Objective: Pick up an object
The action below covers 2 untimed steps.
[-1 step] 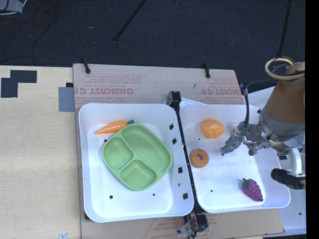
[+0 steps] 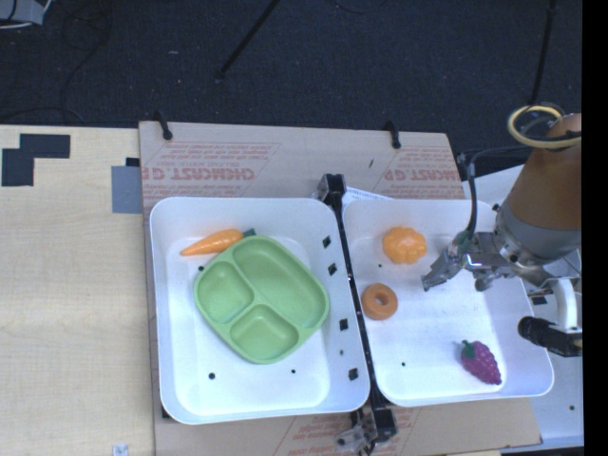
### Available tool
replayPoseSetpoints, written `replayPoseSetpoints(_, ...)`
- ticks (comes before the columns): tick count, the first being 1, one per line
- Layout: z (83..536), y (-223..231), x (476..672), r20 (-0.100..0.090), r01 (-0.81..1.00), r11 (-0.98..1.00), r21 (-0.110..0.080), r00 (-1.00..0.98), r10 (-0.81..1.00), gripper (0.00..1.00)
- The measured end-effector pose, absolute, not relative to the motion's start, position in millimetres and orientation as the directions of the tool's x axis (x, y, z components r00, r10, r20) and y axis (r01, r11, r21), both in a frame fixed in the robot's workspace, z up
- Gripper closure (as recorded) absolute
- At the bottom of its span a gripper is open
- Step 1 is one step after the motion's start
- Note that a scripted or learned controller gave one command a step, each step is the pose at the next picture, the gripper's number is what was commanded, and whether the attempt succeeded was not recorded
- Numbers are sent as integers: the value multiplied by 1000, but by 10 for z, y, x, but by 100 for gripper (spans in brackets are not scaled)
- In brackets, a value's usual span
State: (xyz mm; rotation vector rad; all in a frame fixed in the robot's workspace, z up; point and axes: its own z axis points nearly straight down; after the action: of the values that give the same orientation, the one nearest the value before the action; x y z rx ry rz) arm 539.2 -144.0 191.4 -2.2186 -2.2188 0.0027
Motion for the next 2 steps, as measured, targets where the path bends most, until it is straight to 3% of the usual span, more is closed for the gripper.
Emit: replayPoseSetpoints(2,884,-1398,5277,2,1000,0,-8,0,1000,0)
